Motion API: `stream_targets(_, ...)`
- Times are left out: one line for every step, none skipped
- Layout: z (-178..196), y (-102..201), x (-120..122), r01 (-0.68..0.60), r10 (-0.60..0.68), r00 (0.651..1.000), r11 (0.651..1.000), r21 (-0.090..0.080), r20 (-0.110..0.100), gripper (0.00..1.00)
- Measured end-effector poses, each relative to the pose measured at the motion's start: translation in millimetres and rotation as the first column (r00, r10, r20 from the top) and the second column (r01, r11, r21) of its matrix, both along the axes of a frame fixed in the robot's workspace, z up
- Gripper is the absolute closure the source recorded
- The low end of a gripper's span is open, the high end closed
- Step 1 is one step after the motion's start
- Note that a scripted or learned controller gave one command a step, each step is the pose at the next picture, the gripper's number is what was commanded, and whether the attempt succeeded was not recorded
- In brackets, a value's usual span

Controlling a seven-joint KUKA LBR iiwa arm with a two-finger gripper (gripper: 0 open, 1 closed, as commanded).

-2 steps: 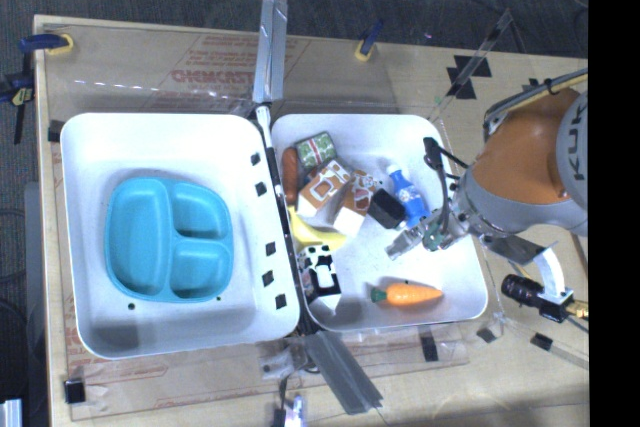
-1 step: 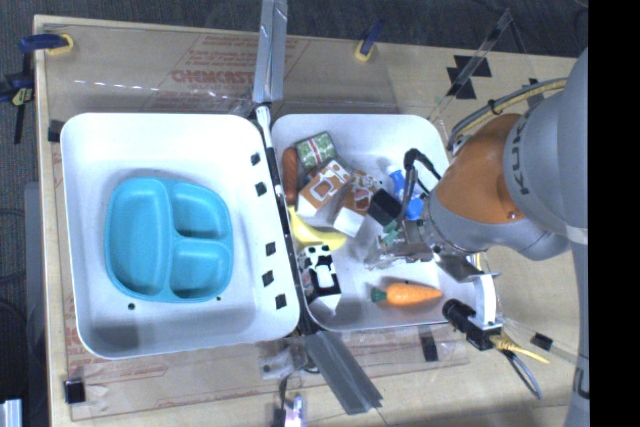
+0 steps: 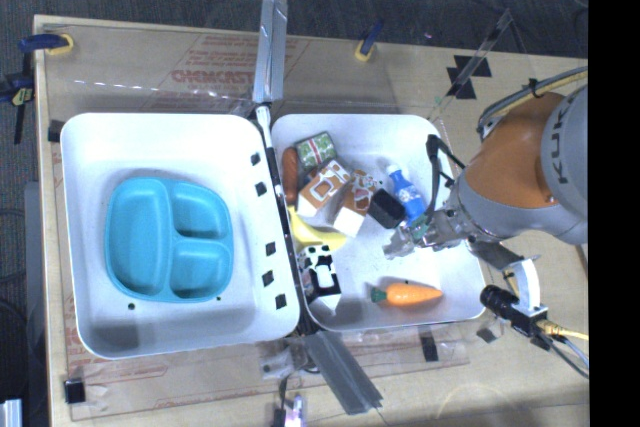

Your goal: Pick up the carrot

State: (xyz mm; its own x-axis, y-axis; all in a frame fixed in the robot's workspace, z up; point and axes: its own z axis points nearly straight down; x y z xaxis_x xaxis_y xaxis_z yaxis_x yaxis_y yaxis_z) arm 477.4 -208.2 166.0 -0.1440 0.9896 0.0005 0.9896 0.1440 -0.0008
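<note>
Bins first: 2 shallow white bins sit side by side on the counter. The left bin holds 1 thing, a blue divided tray with 3 compartments, lying flat near its middle.

The right bin is crowded. The carrot lies flat near the bin's front wall, orange body pointing right and green top pointing left, apart from the other items. Behind it, toward the bin's left side, a cluster sits packed together: a green carton, a reddish-brown sausage-like piece beside it, a brown and white box, a yellow banana along the divider, and a black and white item in the front left corner. A black block and a blue bottle lie just right of the cluster.

The jaws hang over the right bin, between the black block and the carrot, just behind the carrot. Whether they are spread or closed cannot be told, and nothing is visibly between them.
</note>
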Motion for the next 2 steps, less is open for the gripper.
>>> stream_targets(-11.2,-0.8,-0.5,-0.070,0.070,0.998,0.998,0.002,-0.002,0.00)
stream_targets(-17.1,7.0,0.3,-0.516,0.516,0.857,0.857,0.000,0.001,0.00)
